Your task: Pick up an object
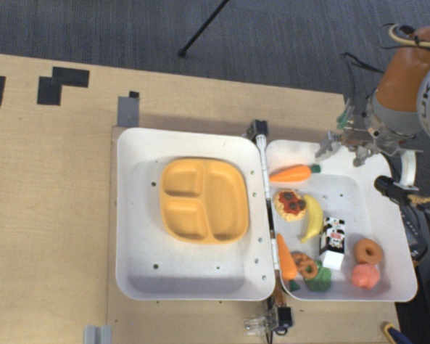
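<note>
The hand (pixel 345 144) is hovering over the far edge of the right bin (pixel 388 187), fingers spread and grasping nothing. The nearest candidate, a carrot (pixel 291 173), is lying at the bin's far left corner, against the wall. Risk: a finger is likely catching that rim, or sliding off the tapered carrot. The banana (pixel 314 217) and pizza slice (pixel 290 204) are crowding just beside it.

I see a yellow-orange divided plate (pixel 202 200) in the white left bin (pixel 136 221). In the white right bin (pixel 396 237): an orange carrot (pixel 290 174), yellow banana (pixel 314 216), black-and-white carton (pixel 333 242), brown doughnut (pixel 369 252), pink ball (pixel 365 276). The bench (pixel 45 215) is pale wood.
</note>
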Action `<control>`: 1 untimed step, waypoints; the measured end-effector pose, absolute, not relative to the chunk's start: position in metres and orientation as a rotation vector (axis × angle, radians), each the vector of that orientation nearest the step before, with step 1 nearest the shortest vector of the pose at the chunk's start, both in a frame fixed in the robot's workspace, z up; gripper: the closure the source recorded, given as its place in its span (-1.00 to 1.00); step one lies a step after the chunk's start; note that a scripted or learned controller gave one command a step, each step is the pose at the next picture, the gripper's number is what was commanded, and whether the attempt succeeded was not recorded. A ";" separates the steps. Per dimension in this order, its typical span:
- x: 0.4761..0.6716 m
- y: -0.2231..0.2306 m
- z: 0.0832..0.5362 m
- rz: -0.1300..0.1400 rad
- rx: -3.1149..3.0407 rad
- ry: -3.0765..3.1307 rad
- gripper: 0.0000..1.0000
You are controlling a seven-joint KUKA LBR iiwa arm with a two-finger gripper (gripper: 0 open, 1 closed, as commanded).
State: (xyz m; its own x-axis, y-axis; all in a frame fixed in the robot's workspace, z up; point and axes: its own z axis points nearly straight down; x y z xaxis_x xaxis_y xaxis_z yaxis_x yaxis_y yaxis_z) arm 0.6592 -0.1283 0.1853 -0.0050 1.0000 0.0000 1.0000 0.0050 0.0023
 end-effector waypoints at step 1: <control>0.608 -0.107 0.116 0.004 1.946 2.462 -1.00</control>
State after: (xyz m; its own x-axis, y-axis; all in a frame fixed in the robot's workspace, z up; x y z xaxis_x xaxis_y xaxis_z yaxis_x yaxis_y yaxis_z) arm 0.6078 -0.1066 0.1155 -0.2309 0.9730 -0.0014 0.9730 0.2309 0.0039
